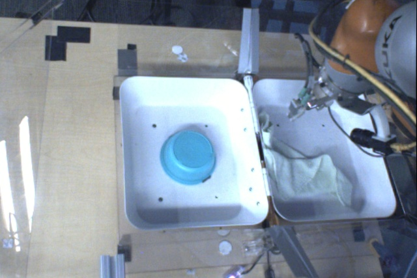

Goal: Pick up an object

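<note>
**Arm above the right bin, bowl and cloth lying free**

At the far left the wooden counter (65, 140) is bare apart from black tape marks (64, 40) near its back edge and a bright glare streak low down. The left bin (140, 107) has its whole rim in sight and a wide ring of bare white floor on every side of its one object: a blue bowl (188, 157), upside down, sitting a little right of the bin's middle and nearer the front wall than the back. Being round, it has no long axis to speak of. A grey metal bar (248, 42) runs back from the seam where the two bins meet.

In the right bin (287, 101) a white towel (309, 176) lies crumpled in the front half, its left edge against the shared wall and its length running roughly left to right; the back half of that bin's floor is open. The tool (301, 103) hangs over that back portion, pointing down and left, apart from the towel. Nothing shows between its fingers, and whether they are spread or closed cannot be told at this size. The arm (371, 29), with its orange band and dark cables, crowds the bin's right rear corner.
</note>
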{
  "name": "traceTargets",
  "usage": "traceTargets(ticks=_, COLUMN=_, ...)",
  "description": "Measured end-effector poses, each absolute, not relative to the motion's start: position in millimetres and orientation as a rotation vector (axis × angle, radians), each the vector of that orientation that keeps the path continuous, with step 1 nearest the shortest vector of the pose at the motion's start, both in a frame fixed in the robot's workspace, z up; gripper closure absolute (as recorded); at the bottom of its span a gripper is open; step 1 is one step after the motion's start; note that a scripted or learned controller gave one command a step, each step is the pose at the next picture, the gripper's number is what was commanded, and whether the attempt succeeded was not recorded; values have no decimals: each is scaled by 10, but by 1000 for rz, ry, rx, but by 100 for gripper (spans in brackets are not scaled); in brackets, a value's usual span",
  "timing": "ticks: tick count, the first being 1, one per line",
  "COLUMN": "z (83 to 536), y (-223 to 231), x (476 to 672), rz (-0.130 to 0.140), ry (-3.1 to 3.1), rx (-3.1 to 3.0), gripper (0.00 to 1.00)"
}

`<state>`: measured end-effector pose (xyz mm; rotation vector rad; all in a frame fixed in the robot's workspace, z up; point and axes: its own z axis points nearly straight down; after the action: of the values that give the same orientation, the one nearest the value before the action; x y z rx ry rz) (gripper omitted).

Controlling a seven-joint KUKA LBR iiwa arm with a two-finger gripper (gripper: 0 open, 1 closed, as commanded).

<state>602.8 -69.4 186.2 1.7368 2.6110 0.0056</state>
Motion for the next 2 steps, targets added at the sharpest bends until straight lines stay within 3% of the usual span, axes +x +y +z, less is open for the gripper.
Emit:
traceTargets(ticks=1, z=2641, y=0, x=5669, rz=6, ry=2595, rx=1762, gripper=100)
traceTargets(ticks=2, z=2125, y=517, x=6080, rz=3, ry=2632, rx=1711, gripper=100)
